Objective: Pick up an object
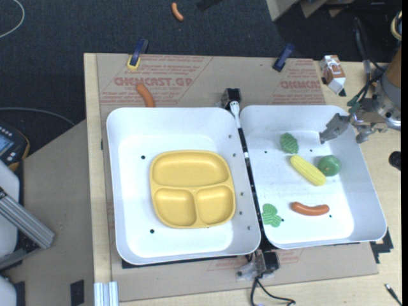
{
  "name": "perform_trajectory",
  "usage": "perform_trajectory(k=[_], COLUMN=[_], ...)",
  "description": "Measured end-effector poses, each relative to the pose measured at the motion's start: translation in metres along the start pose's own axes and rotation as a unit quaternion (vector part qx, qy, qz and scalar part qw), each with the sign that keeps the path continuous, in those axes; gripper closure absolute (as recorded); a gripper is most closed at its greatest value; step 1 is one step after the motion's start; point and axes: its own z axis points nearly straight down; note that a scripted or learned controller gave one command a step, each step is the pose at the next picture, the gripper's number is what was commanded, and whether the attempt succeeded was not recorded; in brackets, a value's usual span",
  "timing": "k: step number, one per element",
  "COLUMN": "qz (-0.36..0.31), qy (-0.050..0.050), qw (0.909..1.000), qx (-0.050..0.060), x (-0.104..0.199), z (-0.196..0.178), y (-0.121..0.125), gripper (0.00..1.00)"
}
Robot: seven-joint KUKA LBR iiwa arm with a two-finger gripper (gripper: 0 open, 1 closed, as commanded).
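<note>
Nearest us, at the bench's front edge, a black clip with trailing cable sits where the two bins meet, and just beyond it the right bin holds every candidate for the pick. We count five small toys there: a red sausage lying flat near the front, a frilly green leafy piece by the inner wall, a yellow corn cob set on a slant in the middle, a round green ball-like piece touching its far end, and a knobbly green vegetable further back. All look like smooth moulded plastic. The left bin carries a glossy yellow divided plate with three shallow compartments. Our gripper hangs over the right bin's back right corner, near the green ball-like piece yet apart from it; we cannot tell how its fingers stand, and nothing is seen between them. We judge the pick not yet made: descent, closing and lifting all remain. Behind the bins an orange sausage lies on the cardboard.
</note>
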Motion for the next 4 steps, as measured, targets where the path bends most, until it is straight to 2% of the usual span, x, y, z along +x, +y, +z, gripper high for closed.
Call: perform_trajectory(k=[1, 3, 4], qz=[-0.001, 0.0, 0.0], qy=[0.001, 0.001, 0.0], qw=[1.0, 1.0, 1.0], qx=[0.003, 0.004, 0.0], x=[0.007, 0.012, 0.011], z=[0.057, 0.147, 0.133], y=[0.007, 0.01, 0.012], gripper=[0.0, 0.0, 1.0])
